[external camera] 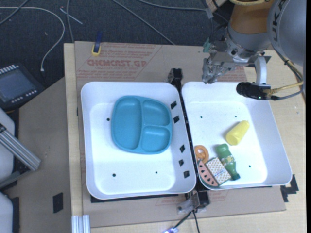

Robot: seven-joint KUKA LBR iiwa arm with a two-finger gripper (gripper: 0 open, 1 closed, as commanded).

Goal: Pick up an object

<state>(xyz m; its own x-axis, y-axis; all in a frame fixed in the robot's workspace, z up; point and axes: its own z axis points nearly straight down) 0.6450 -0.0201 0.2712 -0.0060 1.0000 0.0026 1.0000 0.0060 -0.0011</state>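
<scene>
My gripper [212,76] hangs over the far rim of the right bin [257,106], its fingers pointing down with nothing between them. In that bin a yellow block [237,132] lies right of the middle. Near the front edge a green bottle [227,161], an orange ring [201,154] and a watermelon-slice toy [212,173] lie close together. All of them sit well nearer the camera than the gripper. A blue divided plate [142,124] rests in the left bin [97,140].
A black clip [175,75] stands at the far end of the ridge between the bins. A black cylinder [252,90] with a cable juts from the arm over the right bin's far right. Cardboard lies under both bins.
</scene>
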